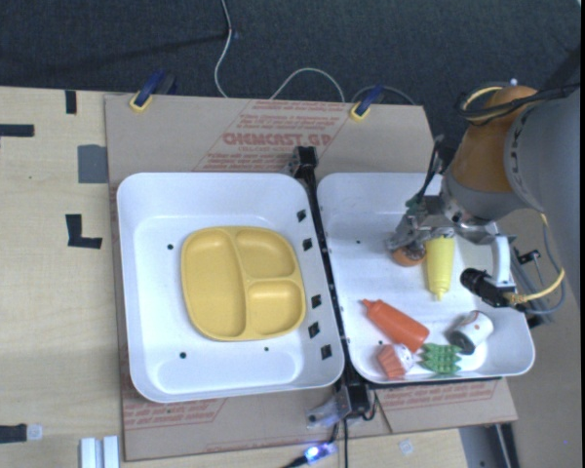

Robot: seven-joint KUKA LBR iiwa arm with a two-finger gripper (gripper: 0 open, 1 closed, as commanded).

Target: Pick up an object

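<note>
My gripper is low in the right bin, near its middle, under the grey arm with the orange band. A small brown-orange object lies right under the gripper's tip, partly covered by it. A yellow bottle lies just to the right of it. Toward the front lie an orange carrot-like piece, a red and white item, a green toy and a white and black object.
The left bin holds a yellow divided plate. A black hinge strip runs between the bins. Both bins rest on a cardboard sheet. Cables hang beside the arm at the right.
</note>
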